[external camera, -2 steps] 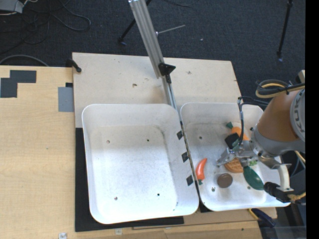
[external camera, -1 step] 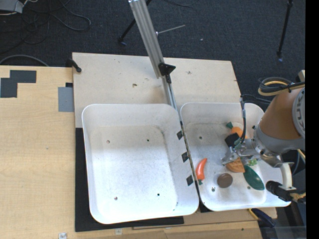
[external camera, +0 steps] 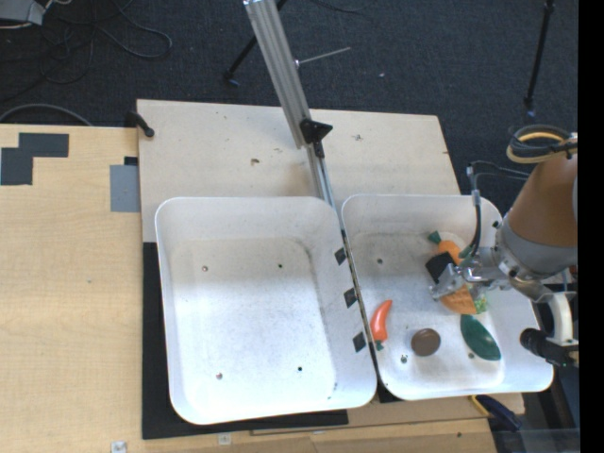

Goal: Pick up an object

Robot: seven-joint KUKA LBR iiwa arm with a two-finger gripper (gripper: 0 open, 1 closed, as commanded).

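My gripper hangs low over the middle of the right bin, with the arm coming in from the right. Just beneath and beside it lies a flat orange piece; I cannot tell whether the gripper touches it. A small orange and green object lies just behind the gripper. A red-orange curved object rests by the bin's left wall. Near the front of the bin sit a brown round object and a dark green oval object.
The left bin stands beside the right one, their rims joined by black clips. A slanted metal rail rises behind the bins. Light wooden board lies to the left, dark floor behind.
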